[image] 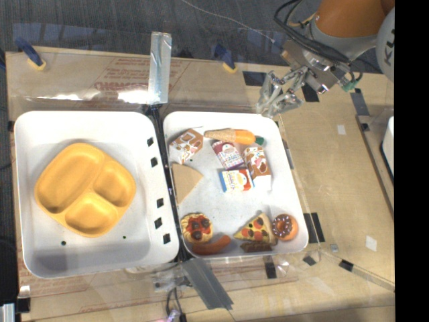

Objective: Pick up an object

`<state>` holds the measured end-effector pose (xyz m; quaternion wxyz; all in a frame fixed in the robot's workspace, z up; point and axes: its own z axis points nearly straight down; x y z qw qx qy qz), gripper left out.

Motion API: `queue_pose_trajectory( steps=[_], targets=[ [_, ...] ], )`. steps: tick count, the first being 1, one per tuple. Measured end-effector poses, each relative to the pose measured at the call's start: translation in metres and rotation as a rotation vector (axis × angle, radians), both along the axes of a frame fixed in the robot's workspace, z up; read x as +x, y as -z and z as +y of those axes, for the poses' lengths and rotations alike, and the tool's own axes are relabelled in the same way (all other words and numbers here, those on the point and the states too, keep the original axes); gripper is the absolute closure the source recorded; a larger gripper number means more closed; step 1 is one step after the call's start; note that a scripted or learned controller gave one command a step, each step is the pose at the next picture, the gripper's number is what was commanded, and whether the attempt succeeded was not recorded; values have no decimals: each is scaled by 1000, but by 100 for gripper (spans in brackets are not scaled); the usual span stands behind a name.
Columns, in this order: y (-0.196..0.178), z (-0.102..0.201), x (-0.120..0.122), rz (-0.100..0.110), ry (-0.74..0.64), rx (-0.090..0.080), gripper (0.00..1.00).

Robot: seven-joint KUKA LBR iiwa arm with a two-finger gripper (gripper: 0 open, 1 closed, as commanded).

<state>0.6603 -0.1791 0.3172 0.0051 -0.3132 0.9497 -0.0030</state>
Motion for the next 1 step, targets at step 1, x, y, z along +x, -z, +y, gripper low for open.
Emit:
queue_pose_trajectory(
  steps=[1],
  targets=[
    [-11,1,1,-3,-2,-1,100]
  ],
)
